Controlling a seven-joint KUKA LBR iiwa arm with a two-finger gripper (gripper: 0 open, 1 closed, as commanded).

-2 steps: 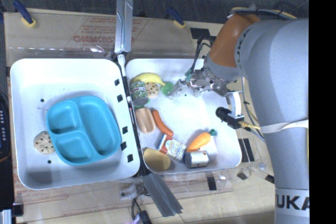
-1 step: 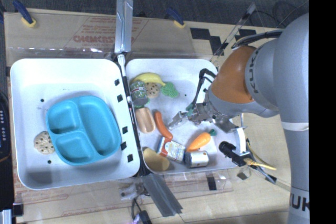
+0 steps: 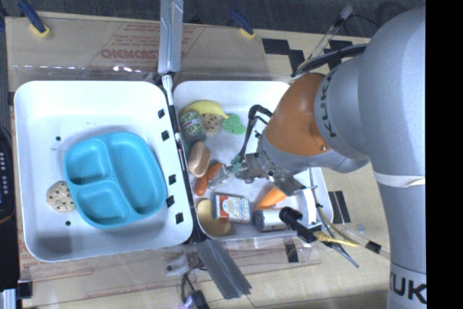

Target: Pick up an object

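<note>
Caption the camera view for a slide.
KUKA arm reaches into the cluttered right bin; a blue tray fills the left.

A divided tray lies in the left bin, a cookie at its 9 o'clock; 2 bins touch.

"KUKA" on the arm
</note>
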